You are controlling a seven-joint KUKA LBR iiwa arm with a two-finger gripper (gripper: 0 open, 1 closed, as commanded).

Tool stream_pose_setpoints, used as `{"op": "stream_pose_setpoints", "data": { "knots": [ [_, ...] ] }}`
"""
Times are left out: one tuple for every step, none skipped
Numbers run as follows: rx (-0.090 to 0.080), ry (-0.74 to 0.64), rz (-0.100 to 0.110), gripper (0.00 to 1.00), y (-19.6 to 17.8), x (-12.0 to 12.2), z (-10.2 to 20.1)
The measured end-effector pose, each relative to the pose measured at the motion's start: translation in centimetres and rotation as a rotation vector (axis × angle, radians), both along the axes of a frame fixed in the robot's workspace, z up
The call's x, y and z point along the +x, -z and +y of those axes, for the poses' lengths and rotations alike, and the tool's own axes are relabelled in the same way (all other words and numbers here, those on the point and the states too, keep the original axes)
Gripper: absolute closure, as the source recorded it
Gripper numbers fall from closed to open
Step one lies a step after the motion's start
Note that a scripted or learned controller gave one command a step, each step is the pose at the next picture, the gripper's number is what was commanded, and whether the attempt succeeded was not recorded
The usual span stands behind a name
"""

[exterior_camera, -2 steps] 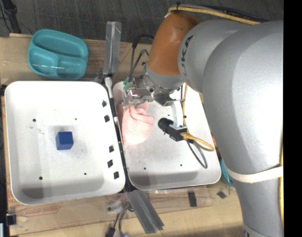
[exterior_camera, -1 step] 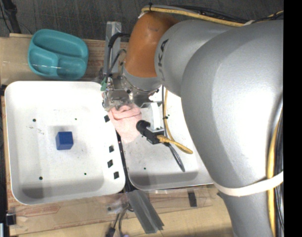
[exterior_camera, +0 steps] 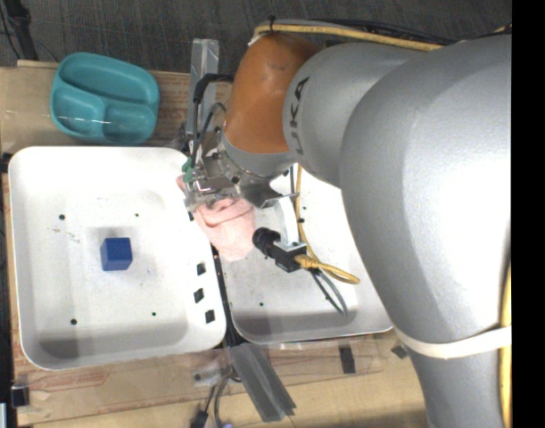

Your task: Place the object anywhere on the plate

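In the camera view, the grey arm [exterior_camera: 415,168] reaches in from the right, its orange band [exterior_camera: 263,83] above the wrist. The claw [exterior_camera: 220,205] hangs over the seam between the two white bins. A pink object [exterior_camera: 229,226] sits right under the claw, but whether it is clenched on it or released cannot be told from here. The left bin [exterior_camera: 40,266] carries a small blue cube [exterior_camera: 117,253] near its middle, well apart from the claw. The right bin [exterior_camera: 290,324] lies mostly under the arm. A teal sectioned plate [exterior_camera: 104,96] rests on the table [exterior_camera: 9,87] at its far left corner, outside the bins.
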State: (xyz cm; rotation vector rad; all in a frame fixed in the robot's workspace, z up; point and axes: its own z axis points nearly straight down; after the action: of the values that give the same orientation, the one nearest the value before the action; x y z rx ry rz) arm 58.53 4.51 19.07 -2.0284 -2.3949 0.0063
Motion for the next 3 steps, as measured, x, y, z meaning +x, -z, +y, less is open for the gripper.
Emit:
{"op": "stream_pose_setpoints", "data": {
  "knots": [
    [-0.001,0.099,0.0,1.0,0.0,-2.8,3.0],
    [-0.002,0.12,0.0,1.0,1.9,-0.1,7.9],
    [0.001,-0.176,-0.005,1.0,-5.3,-2.1,4.0]
  ]
}}
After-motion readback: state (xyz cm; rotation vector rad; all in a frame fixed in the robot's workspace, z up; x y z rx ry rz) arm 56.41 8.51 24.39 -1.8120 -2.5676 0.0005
